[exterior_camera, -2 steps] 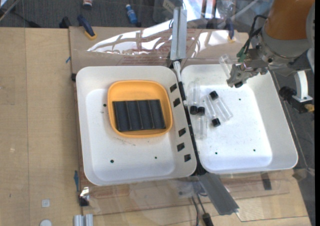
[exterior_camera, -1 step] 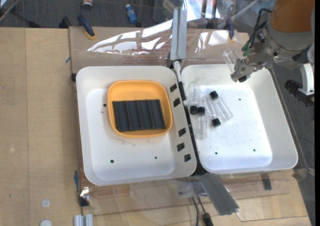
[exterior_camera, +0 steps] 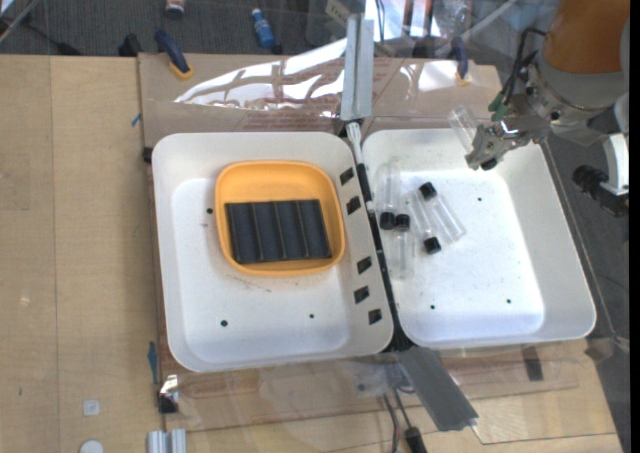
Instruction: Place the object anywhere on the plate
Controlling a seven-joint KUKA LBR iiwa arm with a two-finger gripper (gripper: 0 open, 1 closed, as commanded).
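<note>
On the wooden tabletop [exterior_camera: 70, 241] sit two shallow white bins side by side. The left bin [exterior_camera: 190, 326] holds an orange plate [exterior_camera: 278, 178] near its middle, and on that plate lies a dark ribbed block [exterior_camera: 278, 231] made of four parallel strips, filling the plate's lower half. The right bin [exterior_camera: 520, 291] holds the objects to be moved: a loose cluster of clear tubes with black caps [exterior_camera: 425, 216], lying flat toward nine o'clock in that bin, close to the wall shared with the left bin and well apart from the plate. The grey arm with its orange band [exterior_camera: 595, 1] enters from two o'clock, and the claw [exterior_camera: 487, 153] hangs over the far edge of the right bin, at about twelve o'clock of the tubes and apart from them. Whether the claw is spread or pressed together cannot be told here. Nothing shows between its tips.
</note>
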